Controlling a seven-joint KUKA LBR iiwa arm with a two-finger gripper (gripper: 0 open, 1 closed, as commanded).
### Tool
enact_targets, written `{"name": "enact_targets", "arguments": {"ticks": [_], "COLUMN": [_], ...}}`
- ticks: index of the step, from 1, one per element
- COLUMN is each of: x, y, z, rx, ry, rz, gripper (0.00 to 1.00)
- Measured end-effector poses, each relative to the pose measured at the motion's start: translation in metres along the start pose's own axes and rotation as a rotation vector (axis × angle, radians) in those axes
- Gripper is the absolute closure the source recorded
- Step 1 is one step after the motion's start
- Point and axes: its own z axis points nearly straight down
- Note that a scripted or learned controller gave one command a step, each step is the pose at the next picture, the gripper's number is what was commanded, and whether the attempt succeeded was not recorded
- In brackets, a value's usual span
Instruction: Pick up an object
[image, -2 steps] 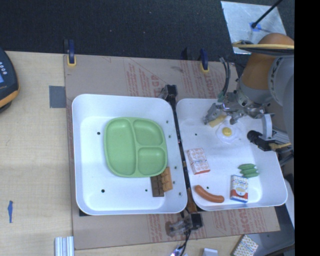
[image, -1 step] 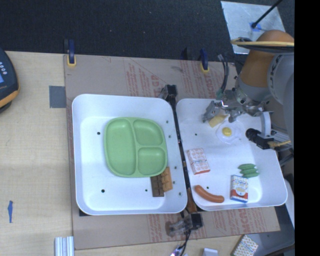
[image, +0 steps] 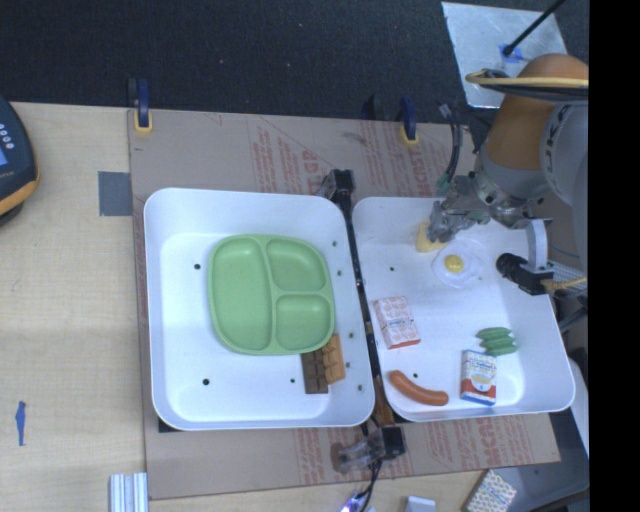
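Hot dog (image: 418, 388) near front rim, hand (image: 447, 222) far back over yellow piece (image: 428, 239)

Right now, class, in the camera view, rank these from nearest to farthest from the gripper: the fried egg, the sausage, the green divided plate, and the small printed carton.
Measured from the gripper at the right bin's far end:
1. Fried egg, just below it in the right bin.
2. Small printed carton, mid right bin, toward the divider.
3. Sausage, at the right bin's near edge.
4. Green divided plate, across in the left bin.
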Motion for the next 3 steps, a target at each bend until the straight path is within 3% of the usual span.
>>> {"name": "enact_targets", "arguments": {"ticks": [1, 2, 3], "x": [0.0, 0.011, 0.03], "y": [0.0, 0.0, 0.001], "z": [0.001, -0.007, -0.051], "rx": [0.001, -0.001, -0.005], "ry": [0.0, 0.001, 0.001], "rz": [0.0, 0.002, 0.002], "gripper": [0.0, 0.0, 0.0]}}
